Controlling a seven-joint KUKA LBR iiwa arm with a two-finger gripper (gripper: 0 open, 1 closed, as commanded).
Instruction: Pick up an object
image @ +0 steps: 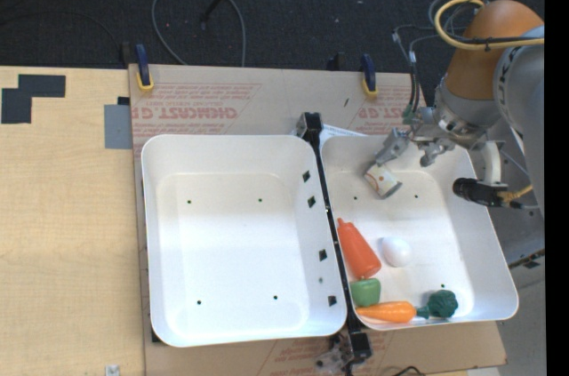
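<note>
The gripper (388, 159) hangs over the far edge of the right bin (480, 232); a small cream block (383, 181) lies just below its fingers, whose spacing cannot be told. Candidate objects collect toward the bin's near corner by the divider: orange bottle (358, 249), white egg (396, 252), green cube (365, 292), carrot (388, 311), broccoli (442, 304). The bin walls keep them within reach.

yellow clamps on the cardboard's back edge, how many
2: one yellow clamp at the cardboard's back left corner, the other further right, above the right bin. More could be hidden behind the arm.
</note>
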